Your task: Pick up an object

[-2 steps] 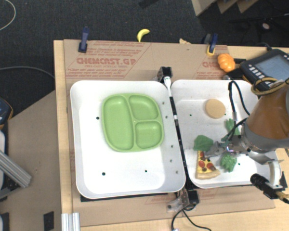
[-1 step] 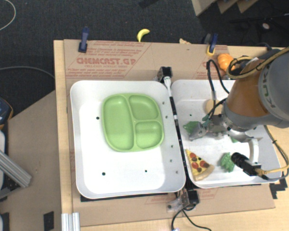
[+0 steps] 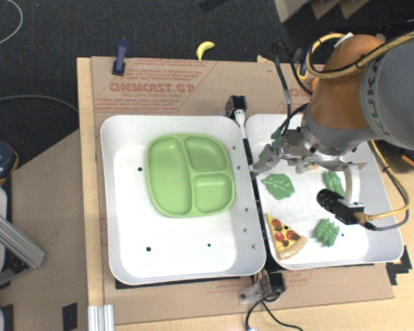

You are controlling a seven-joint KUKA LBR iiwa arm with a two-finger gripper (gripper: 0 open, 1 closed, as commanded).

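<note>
Starting nearest the lower edge: pizza slice toy (image 3: 284, 236) lying in the front corner of the right bin (image 3: 383, 250), against the wall shared with the left bin (image 3: 124, 254). Just beside it to the right, a small green leafy toy (image 3: 328, 231). Further up, a flat green leaf (image 3: 278, 185) resting on the bin floor, and another green piece (image 3: 333, 182) partly hidden under the arm. Sitting in the left bin, well apart from all of these, a green divided plate (image 3: 190, 174).

Hanging over the middle of the right bin, the end effector (image 3: 300, 154), close above the flat green leaf and the second green piece. Cannot tell whether clenched or released: wrist and cabling covering that part. Nothing seen lifted or carried; every toy lying flat on the bin floor.

Judging progress: early, with the reach into the bin made but no grasp confirmed. Left to do: settle on one toy, most likely one of the green pieces nearest, close around it, lift clear.

Farthest back on the table (image 3: 159, 88), a blue clip (image 3: 119, 57) and a yellow banana toy (image 3: 205, 48).
</note>
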